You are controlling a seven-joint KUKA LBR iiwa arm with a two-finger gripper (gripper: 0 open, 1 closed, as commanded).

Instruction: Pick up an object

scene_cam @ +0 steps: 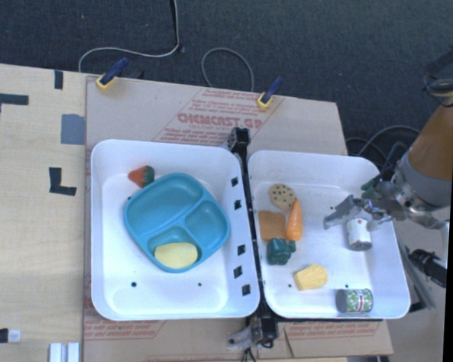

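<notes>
Both white bins look like smooth, slightly glossy plastic, and they sit on a matt brown cardboard sheet with red print, which lies on a pale wood-look bench top. Inside the left bin the blue divided tray is smooth plastic with a soft sheen, and the yellow lump in the tray's near compartment looks matt. Over in the right bin, the small can has a shiny metal look, the carrot looks like smooth plastic.
</notes>
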